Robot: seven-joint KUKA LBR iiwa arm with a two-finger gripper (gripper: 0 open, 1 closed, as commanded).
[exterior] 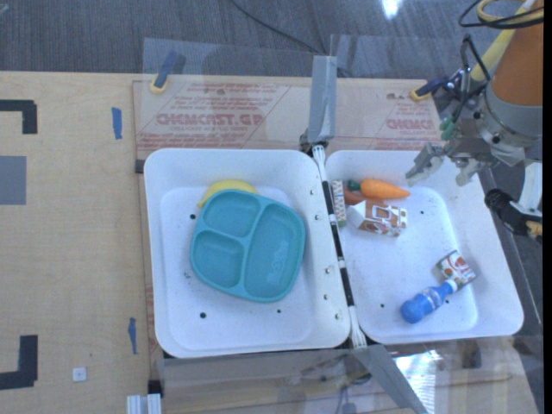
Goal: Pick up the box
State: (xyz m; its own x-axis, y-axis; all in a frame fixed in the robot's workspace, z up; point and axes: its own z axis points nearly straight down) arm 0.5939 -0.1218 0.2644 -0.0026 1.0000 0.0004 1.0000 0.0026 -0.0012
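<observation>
The box (377,216) is a small white carton with orange print. It lies on its side in the upper left part of the right bin (492,317), just below an orange carrot (382,189). My gripper (444,167) hangs over the bin's upper right corner, up and to the right of the box and apart from it. Its two fingers (420,164) are spread wide, so it is open with nothing between them.
A blue bottle (426,304) with a printed label lies in the right bin's lower part. A slim packet (338,201) rests against that bin's left wall. The left bin (164,317) holds a teal divided plate (248,245) over a yellow object (226,186).
</observation>
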